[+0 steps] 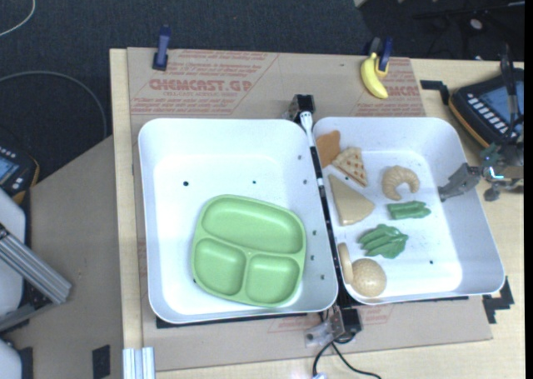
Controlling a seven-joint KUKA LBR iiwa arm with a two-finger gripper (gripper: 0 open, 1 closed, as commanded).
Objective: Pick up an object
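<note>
From my remote console, the grey two-finger gripper [460, 181] hovers over the right shallow white bin's [475, 244] rim, jaws spread and holding nothing, near the tan plastic croissant [400, 181] inside.

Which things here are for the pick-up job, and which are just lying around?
For the job: end effector, croissant, waffle, cheese wedge, green beans, bread roll.
Lying about: green tray, banana, blue clamp.
</note>
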